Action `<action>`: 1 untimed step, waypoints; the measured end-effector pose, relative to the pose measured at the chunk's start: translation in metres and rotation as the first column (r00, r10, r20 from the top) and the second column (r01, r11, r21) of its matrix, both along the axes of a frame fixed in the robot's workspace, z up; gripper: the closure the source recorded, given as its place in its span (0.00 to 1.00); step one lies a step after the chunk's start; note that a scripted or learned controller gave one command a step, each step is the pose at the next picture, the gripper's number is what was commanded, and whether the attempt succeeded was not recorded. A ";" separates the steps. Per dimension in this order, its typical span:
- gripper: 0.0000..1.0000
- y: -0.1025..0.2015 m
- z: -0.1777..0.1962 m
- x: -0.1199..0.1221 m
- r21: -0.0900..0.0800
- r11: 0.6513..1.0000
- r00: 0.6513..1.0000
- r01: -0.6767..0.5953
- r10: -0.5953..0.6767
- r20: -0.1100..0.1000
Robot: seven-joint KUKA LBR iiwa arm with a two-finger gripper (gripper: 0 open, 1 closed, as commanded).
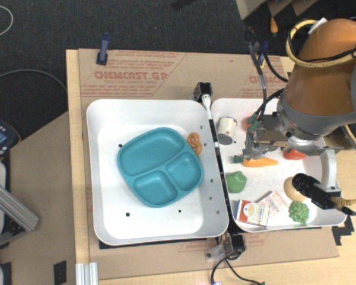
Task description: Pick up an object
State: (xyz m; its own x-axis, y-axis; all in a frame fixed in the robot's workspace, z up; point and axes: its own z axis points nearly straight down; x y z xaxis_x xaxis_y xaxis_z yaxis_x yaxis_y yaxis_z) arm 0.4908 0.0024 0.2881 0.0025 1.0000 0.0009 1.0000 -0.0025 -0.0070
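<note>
In the right bin [338, 219], my gripper [253, 153] hangs just above the carrot [261, 162] (long axis running left to right). Whether I am clenched or released, I cannot tell.

Red "CHEMCAST G.P" print, mostly legible, on the brown board [130, 76] behind the bins

Divided tray [160, 166] in left bin [101, 159]; pretzel [194, 141] beside it; carrot [259, 162] in right bin [237, 107]
</note>
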 end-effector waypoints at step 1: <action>1.00 -0.129 -0.036 -0.013 -0.003 1.000 1.000 0.010 -0.010 0.002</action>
State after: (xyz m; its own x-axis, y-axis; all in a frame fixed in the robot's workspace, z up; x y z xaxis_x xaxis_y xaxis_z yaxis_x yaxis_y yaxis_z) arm 0.4774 -0.1267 0.2517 0.0125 0.9999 -0.0017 0.9999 -0.0125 -0.0046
